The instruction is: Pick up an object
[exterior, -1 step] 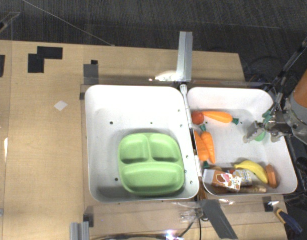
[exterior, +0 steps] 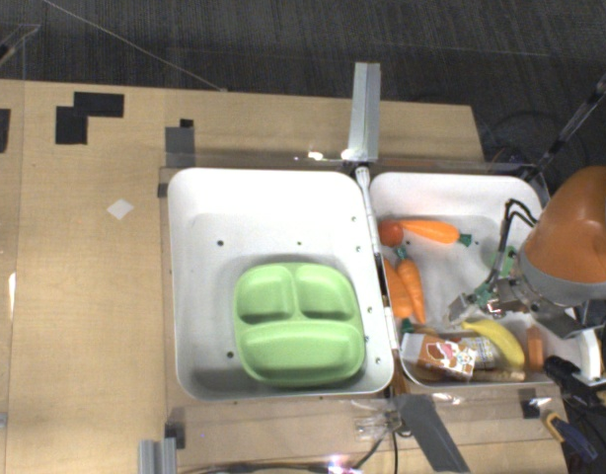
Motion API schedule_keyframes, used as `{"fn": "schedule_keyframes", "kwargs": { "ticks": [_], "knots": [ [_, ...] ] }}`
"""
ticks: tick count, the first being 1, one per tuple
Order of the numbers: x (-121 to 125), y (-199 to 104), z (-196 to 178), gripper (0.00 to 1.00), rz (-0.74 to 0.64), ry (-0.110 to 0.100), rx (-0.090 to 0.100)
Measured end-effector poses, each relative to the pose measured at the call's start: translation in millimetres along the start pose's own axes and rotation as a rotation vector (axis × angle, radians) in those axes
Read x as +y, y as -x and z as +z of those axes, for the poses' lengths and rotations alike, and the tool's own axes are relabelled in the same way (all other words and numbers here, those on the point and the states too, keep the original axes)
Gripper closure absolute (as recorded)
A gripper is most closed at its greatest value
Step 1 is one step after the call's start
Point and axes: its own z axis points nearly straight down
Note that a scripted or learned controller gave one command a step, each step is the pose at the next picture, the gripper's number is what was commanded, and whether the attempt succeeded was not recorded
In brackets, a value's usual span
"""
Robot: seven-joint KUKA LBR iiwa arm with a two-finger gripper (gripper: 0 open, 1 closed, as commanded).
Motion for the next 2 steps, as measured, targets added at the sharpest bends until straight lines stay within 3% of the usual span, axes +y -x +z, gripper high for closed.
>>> {"fn": "schedule_keyframes", "kwargs": {
  "ticks": [1,2],
  "knots": [
    [128,30,23,0.0,0.227,0.012,-0.002],
    [148,80,-51,0.0,0.033,0.005,-0.003]
  ]
}}
